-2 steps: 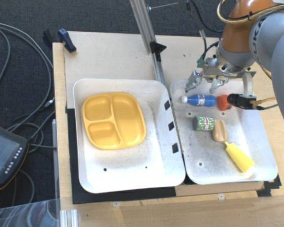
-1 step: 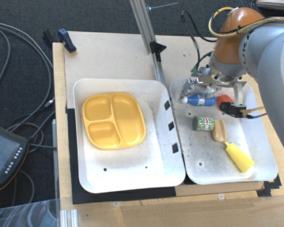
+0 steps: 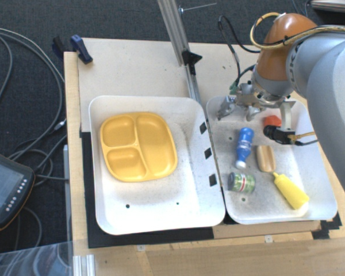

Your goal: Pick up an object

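Observation:
My gripper (image 3: pixel 237 109) hangs over the far end of the right bin (image 3: pixel 319 203), open, with nothing between its grey fingers (image 3: pixel 223 109). Just in front of it lies a blue and white bottle (image 3: pixel 243 146), apart from the fingertips. Beside the bottle lies a tan block (image 3: pixel 265 158). Closer to the front edge lie a green can (image 3: pixel 241 183) on its side and a yellow squeeze bottle (image 3: pixel 290 191). A small red object (image 3: pixel 271 121) sits under the wrist, partly hidden by the arm.
The left bin (image 3: pixel 161 211) holds a yellow divided plate (image 3: pixel 138 146). A metal pole (image 3: pixel 175 22) slants up behind the bins. The grey arm with its orange band (image 3: pixel 282 45) covers the right bin's far right corner. Cables and a tablet (image 3: pixel 6 188) lie off the bench on the left.

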`<control>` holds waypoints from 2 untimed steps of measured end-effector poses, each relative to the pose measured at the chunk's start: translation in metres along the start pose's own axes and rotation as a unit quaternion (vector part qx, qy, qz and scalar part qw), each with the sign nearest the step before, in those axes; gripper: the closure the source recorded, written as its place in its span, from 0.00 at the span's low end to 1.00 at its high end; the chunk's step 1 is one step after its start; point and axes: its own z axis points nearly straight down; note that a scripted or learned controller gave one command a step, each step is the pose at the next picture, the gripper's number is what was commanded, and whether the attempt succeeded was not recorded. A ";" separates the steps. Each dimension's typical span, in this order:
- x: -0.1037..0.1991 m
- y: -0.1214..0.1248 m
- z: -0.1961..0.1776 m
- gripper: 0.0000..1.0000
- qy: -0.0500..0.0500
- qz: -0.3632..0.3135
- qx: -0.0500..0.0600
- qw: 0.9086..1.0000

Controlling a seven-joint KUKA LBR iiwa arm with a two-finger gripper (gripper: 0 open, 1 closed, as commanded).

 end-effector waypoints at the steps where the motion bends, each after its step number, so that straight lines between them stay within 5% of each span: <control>1: 0.003 -0.004 -0.004 1.00 0.003 0.000 0.008 1.000; 2: 0.002 -0.003 -0.069 1.00 0.003 0.000 0.006 1.000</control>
